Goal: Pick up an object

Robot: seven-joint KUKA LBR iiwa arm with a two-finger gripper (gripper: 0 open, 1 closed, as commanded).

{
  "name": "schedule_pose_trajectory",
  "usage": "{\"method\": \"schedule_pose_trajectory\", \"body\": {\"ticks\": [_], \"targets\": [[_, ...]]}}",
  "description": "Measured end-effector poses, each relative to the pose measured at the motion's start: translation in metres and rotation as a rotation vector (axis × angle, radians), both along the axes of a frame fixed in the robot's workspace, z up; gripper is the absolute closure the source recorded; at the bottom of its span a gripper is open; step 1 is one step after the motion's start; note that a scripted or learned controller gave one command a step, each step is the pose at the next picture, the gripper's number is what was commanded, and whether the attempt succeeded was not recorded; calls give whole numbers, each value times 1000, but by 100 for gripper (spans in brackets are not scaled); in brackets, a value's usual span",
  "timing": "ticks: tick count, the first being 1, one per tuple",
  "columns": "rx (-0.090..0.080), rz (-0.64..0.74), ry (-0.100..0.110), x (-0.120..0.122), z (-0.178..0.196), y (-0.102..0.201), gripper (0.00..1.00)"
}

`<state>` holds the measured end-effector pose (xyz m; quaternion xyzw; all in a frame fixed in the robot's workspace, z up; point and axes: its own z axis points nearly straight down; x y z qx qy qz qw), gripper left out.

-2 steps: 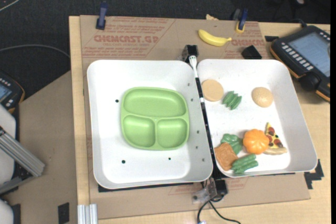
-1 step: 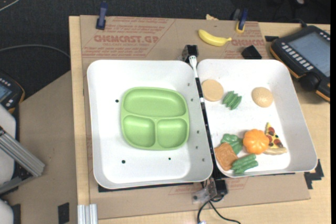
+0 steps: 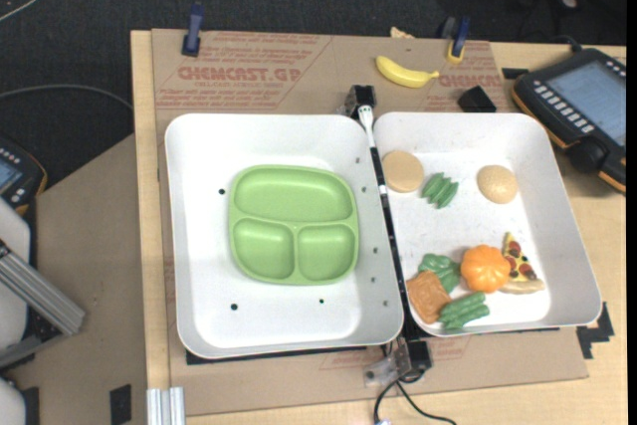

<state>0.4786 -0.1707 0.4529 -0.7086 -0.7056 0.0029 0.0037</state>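
The right bin (image 3: 542, 149) holds several toy foods. A tan round cookie (image 3: 403, 170) lies at its back left, with a small green pepper piece (image 3: 439, 189) beside it. A pale bun (image 3: 497, 183) rests toward the back right. Near the front sit an orange pumpkin (image 3: 484, 268), a pizza slice (image 3: 521, 266), a brown toast square (image 3: 427, 295), a green leafy piece (image 3: 437, 267) and a green pod (image 3: 464, 312), all crowded together. The left bin (image 3: 194, 214) carries a light green divided plate (image 3: 294, 222).
A yellow toy banana (image 3: 405, 72) lies on the cardboard behind the bins. A small black block (image 3: 477, 99) sits near it. Blue clamps (image 3: 192, 30) (image 3: 458, 37) hold the board's back edge. A black pendant (image 3: 585, 109) rests at the right.
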Motion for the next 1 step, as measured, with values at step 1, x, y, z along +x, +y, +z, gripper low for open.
{"method": "schedule_pose_trajectory", "body": {"ticks": [1], "targets": [[-1,-2,-3,0,-58,-56,100]]}}
